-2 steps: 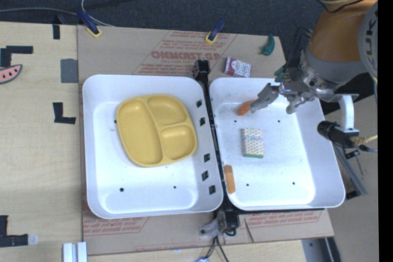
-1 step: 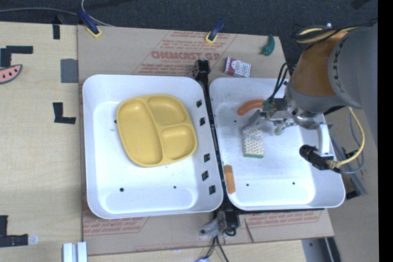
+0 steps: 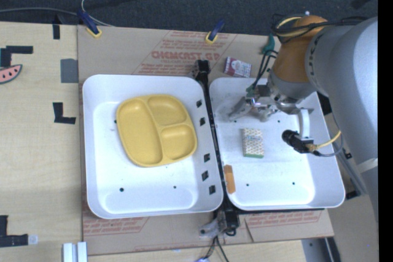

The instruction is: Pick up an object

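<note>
Two white bins [image 3: 98, 150] sat side by side on the table's CHEMCAST cardboard [image 3: 178, 55]. Left held a yellow divided plate [image 3: 156, 129] with room around it; right, the tool [image 3: 242, 108], fingers apart, above a small sponge [image 3: 252, 142].

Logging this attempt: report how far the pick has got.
Done: the gripper is down in the right bin. In hand: nothing visibly held; the sponge lies just below it on the bin floor. Left: grasping and lifting an object.
</note>
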{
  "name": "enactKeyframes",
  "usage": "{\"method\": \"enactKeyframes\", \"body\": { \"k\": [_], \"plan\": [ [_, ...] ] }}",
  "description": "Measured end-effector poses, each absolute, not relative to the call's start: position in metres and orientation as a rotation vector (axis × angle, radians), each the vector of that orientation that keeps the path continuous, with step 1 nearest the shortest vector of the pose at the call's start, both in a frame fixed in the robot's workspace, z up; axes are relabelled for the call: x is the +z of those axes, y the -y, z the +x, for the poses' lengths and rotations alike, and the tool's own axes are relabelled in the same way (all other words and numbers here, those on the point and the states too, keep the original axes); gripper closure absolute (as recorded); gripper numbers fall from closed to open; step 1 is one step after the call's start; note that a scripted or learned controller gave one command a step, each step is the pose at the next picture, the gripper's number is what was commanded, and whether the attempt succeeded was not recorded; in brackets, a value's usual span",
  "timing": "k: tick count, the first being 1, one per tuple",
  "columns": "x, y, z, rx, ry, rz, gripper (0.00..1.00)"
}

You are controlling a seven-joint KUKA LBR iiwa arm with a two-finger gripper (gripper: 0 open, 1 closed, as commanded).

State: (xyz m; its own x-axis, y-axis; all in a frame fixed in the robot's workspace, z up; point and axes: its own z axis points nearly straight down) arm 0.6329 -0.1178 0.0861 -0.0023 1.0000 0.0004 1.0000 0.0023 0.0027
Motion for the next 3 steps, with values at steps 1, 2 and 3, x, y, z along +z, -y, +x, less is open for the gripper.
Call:
{"method": "enactKeyframes", "body": {
  "k": [1, 2, 3],
  "plan": [
    [0.0861, 0.0961, 0.6027, 0.001, -2.220, 2.218, 0.00],
    [0.0957, 0.0962, 0.6027, 0.001, -2.220, 2.218, 1.00],
    [0.0956, 0.0961, 0.6027, 0.001, -2.221, 2.219, 0.00]
  ]
}}
